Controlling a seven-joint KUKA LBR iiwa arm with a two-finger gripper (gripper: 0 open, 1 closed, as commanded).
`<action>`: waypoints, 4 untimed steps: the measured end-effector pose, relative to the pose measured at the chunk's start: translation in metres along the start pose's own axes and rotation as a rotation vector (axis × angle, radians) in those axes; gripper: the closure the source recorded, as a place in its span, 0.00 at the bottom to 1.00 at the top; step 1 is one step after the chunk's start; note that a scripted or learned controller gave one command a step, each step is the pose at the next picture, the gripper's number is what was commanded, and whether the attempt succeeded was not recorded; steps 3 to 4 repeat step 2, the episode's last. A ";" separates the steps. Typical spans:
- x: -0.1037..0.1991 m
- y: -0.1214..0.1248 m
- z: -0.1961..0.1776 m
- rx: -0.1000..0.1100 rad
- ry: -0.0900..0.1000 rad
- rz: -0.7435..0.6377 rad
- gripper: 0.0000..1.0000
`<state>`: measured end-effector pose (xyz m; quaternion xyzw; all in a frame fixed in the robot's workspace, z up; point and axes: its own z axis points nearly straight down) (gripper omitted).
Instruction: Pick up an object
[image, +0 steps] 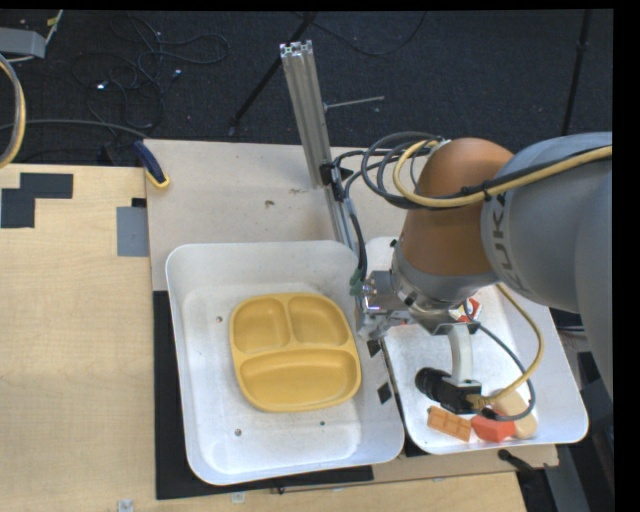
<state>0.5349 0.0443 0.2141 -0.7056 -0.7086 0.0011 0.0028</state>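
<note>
My gripper (384, 322) hangs below the orange-banded wrist, over the left edge of the right bin (560, 400), close to the seam between the two bins. In that bin's near corner lie an orange block (449, 424), a red piece (490, 430) and a tan piece (512, 404), bunched together to the right of and nearer than the gripper. A yellow divided plate (295, 350) lies flat in the middle of the left bin (200, 300), just left of the gripper. The arm hides much of the right bin's floor.
An upright aluminium rail (312, 120) rises behind the bins, close to the arm's cables. A wooden tabletop (70, 330) lies to the left. Bare white floor surrounds the plate in the left bin.
</note>
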 end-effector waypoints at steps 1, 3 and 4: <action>0.049 -0.012 0.004 0.001 0.000 -0.001 1.00; 0.047 -0.012 0.004 -0.001 -0.002 0.003 0.00; 0.047 -0.012 0.004 -0.001 -0.002 0.003 0.00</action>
